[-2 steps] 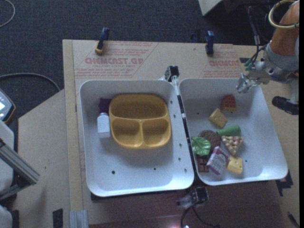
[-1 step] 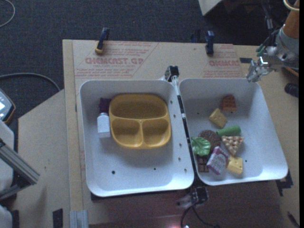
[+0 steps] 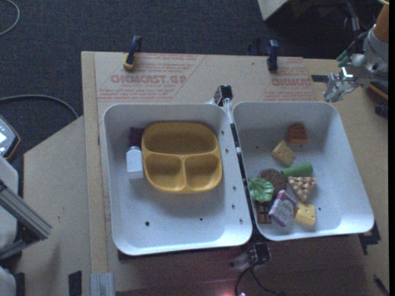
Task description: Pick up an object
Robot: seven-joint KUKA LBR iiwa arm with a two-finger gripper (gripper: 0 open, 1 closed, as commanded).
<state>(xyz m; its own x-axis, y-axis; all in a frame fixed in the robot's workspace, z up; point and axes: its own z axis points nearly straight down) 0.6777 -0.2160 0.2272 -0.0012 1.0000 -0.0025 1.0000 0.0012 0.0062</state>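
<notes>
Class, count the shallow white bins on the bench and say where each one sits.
2. One shallow white bin sits on the left, holding a yellow divided plate. The other shallow white bin sits beside it on the right, holding small toy food pieces.

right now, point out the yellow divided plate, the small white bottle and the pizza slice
yellow divided plate [image 3: 181, 157]: camera view, middle ridge
small white bottle [image 3: 134, 161]: camera view, body
pizza slice [image 3: 302, 186]: camera view, topping face

You find open white floor across the near half of the left bin [image 3: 179, 230]; the yellow three-compartment plastic tray [image 3: 181, 156] fills its middle. In the right bin [image 3: 345, 159], toy food pieces [image 3: 287, 190] crowd the centre, leaving the right side free.
</notes>
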